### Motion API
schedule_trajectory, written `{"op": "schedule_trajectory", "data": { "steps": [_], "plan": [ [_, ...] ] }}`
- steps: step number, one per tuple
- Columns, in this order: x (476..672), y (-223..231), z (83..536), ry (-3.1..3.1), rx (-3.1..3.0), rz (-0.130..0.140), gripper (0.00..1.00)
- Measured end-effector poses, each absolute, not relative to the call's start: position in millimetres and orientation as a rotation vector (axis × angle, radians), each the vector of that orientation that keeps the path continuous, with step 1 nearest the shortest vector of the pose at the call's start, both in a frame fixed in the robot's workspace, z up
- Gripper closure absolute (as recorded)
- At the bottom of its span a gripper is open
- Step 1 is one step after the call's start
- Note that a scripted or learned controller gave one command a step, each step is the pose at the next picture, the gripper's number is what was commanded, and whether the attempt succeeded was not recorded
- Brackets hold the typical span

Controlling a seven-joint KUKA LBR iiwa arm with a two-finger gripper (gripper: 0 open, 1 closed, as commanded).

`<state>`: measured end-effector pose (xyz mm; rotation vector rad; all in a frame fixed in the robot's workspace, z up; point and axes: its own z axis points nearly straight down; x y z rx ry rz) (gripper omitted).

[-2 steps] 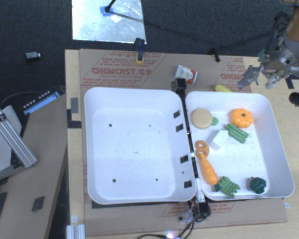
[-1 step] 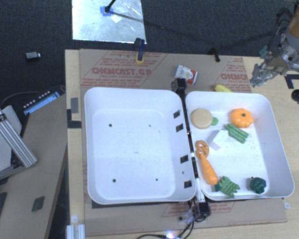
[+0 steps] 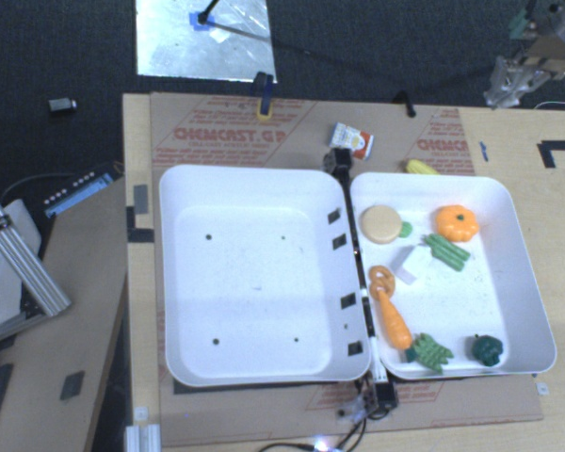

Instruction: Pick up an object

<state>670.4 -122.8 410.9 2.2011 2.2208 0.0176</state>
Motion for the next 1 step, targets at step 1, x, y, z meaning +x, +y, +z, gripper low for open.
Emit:
{"op": "schedule_trajectory", "data": {
  "steps": [1],
  "plan": [
    [632.3,-112.2,546.5,2.217,2.202,0.019,1.0]
  ]
}}
